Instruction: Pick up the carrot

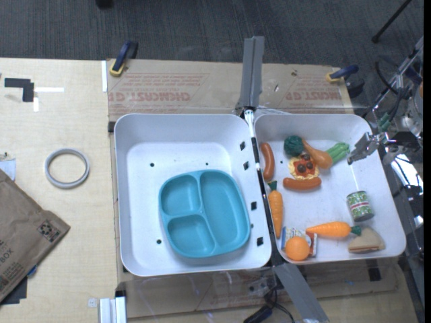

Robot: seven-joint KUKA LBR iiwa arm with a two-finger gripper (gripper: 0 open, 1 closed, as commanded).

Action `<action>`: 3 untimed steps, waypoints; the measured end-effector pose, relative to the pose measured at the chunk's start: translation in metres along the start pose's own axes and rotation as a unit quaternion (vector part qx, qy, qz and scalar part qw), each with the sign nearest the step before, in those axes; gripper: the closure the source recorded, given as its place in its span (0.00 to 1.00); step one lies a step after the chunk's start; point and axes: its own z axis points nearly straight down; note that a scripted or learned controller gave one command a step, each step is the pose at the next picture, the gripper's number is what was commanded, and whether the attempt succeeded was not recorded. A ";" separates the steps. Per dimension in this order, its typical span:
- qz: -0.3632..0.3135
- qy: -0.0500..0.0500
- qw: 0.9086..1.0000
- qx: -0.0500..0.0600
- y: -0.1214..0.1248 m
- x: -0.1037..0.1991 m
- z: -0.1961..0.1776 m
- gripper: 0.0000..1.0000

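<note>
Three toy carrots lie in the right bin (377,173). One carrot (275,211) lies lengthwise against the bin's left wall. A second carrot (329,231) lies crosswise near the front, its green top pointing right. The third carrot (318,155) sits at the back beside the broccoli (293,145), its leafy end (339,151) toward the right. My gripper (359,149) hangs at the bin's right rear, just right of that leafy end and above the bin floor. Nothing shows in its grasp.
The right bin also holds a sausage (268,161), a pizza slice (303,167), a second sausage (302,184), a small can (360,206), an orange (296,248) and a sandwich (366,242). A teal divided plate (203,214) lies in the left bin (135,180). A tape roll (67,167) lies on the bench.
</note>
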 end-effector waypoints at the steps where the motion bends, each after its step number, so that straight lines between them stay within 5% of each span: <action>1: 0.014 0.001 1.000 -0.001 -0.067 -0.025 0.101 0.00; 2: 0.064 0.001 0.998 -0.001 -0.066 0.043 0.164 0.00; 3: 0.022 0.000 1.000 -0.002 -0.066 -0.017 0.164 0.00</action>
